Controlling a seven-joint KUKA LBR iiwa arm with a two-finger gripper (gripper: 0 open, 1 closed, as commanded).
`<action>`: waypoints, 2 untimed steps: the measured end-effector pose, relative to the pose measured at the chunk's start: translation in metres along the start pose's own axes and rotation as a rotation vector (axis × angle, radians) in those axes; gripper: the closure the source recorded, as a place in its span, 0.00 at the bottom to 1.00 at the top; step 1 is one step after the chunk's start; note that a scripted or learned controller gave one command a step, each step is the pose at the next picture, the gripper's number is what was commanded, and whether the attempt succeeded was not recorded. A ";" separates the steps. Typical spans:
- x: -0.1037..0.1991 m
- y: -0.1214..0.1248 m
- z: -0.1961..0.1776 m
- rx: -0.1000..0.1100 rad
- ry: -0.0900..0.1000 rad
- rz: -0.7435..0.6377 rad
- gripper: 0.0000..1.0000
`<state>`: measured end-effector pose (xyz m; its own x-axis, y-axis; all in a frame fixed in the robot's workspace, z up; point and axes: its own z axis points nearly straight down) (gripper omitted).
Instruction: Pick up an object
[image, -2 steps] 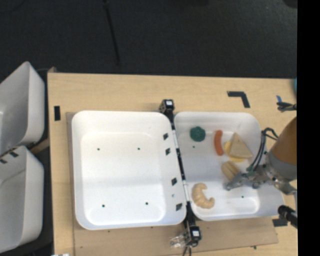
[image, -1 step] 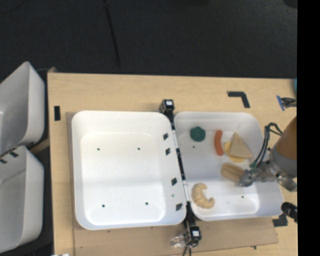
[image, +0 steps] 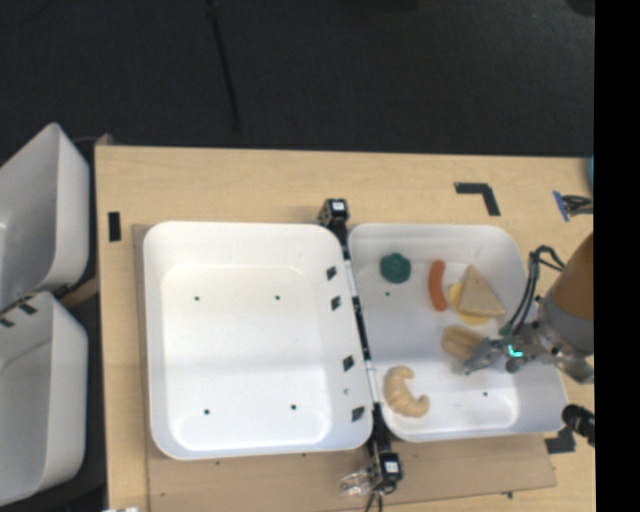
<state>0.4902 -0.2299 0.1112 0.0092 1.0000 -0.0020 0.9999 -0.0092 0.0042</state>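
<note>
While two shallow white bins sit side by side on the wooden bench (image: 230, 180), every loose object lies in the right bin (image: 470, 425), five in all. Nearest the camera, one croissant (image: 406, 391) rests by that bin's front left corner, close to the divider where the two bins meet. A little farther back and to the right lies one tan bread roll (image: 460, 342), and just beside it hangs the gripper (image: 484, 357), low over the bin floor at the end of the grey arm with its orange band (image: 574, 280). Whether its tips are spread or pressed together cannot be made out, and nothing can be seen gripped by it; it looks to be touching or nearly touching the roll's right end, though which cannot be told. Farther back sits one yellowish wedge (image: 477, 294), like a slice of cheese or a sandwich, with one small red-orange sausage-shaped piece (image: 437, 284) just to its left. Farthest back, one dark green rounded object (image: 396, 267) sits apart from the others. The left bin (image: 160, 330) shows its bare white floor with a few dark dots.
</note>
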 end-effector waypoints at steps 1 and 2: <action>-0.001 0.001 -0.011 -0.003 -0.002 0.002 1.00; 0.067 -0.001 0.011 0.005 0.003 -0.015 1.00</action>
<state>0.4899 -0.1630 0.0997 -0.0054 1.0000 0.0014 1.0000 0.0054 -0.0004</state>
